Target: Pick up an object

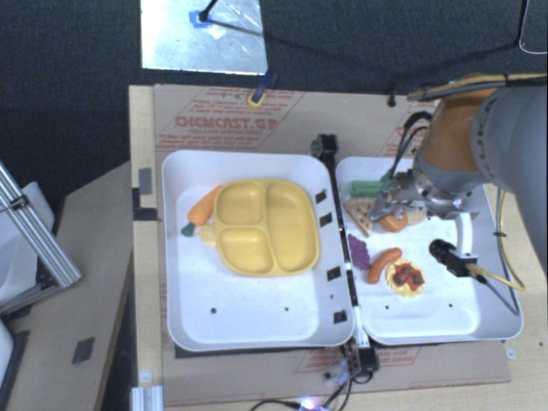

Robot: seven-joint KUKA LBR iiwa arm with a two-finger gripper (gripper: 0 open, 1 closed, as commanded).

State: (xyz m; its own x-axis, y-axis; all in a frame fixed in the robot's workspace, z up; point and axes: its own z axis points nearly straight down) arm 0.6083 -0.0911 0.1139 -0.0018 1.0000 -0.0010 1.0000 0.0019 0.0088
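While the jaws sit low over an orange piece [396, 223], apparently touching it, I cannot tell whether they grip it; the wedge [360, 216] just beside them could get pinched too, spoiling the lift.

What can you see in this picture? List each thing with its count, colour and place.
Left bin: 1, white, left side.
Right bin: 1, white, right side.
Divided plate: 1, yellow, middle of left bin.
Carrot: 1, orange, at plate's left edge.
Green piece: 1, right bin, far left corner.
Wedge: 1, tan, right bin.
Orange piece: 1, by the gripper.
Grapes: 1 bunch, purple, right bin.
Sausage: 1, orange-red, right bin.
Tart: 1, yellow, red topping, right bin.
Metal sheet: 1, silver, beyond the bins.
Arm: 1, grey, orange band.
Gripper: 1, over right bin.
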